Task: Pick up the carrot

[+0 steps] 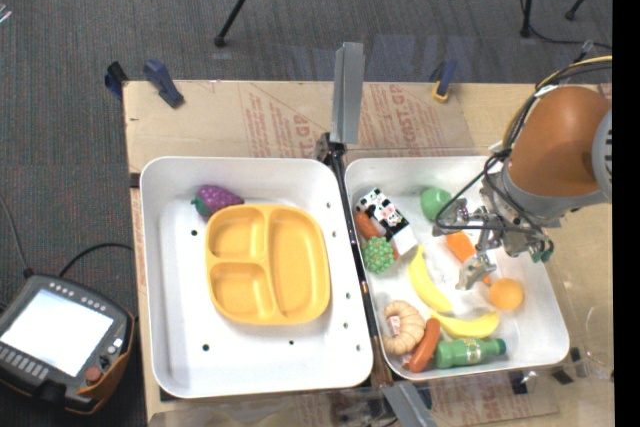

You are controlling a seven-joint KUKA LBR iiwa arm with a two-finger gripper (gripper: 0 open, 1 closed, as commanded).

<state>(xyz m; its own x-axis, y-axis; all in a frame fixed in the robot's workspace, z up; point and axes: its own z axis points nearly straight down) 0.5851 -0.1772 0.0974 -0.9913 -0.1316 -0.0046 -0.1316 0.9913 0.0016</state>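
- Two white bins (160, 265), side by side
- One yellow divided plate (268, 263)
- One purple grape bunch (216, 199)
- Two bananas (430, 283)
- One carrot (460, 246)
- One orange (506, 295)
- One green ball (434, 203)
- One green bottle (468, 352)
- One hot dog (425, 344)

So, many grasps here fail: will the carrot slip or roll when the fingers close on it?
Probably somewhat. The carrot looks like smooth, tapered toy plastic, so it may squirt out. It seems rigid and light, and could roll toward the banana lying close beside it.
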